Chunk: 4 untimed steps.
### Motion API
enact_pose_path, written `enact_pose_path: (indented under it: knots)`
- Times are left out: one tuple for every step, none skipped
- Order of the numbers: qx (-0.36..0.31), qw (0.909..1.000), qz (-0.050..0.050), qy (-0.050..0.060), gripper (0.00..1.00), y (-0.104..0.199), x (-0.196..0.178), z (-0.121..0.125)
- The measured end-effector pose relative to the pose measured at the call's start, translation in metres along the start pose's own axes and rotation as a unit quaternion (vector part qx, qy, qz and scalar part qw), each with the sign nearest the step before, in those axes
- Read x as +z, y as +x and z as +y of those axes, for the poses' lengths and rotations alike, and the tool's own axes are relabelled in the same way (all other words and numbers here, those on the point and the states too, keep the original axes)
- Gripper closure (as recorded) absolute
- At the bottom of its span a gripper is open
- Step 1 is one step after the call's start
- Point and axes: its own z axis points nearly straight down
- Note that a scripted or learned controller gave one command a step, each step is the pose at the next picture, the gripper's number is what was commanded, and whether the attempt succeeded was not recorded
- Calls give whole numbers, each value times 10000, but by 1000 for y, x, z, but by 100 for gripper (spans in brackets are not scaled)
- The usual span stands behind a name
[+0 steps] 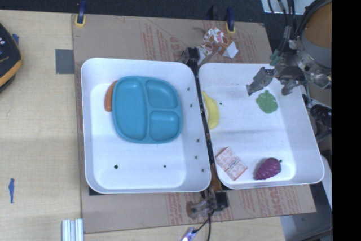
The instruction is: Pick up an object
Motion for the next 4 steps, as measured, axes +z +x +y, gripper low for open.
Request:
enact_pose_path:
  knots:
    - [4,10000,-9,7,0,-34,50,-29]
    - [0,10000,0,8,0,-45,120,-85]
    - [-7,10000,-3,3,0,-65,194,-9]
    - [6,10000,-1,-14,0,-111,193,58]
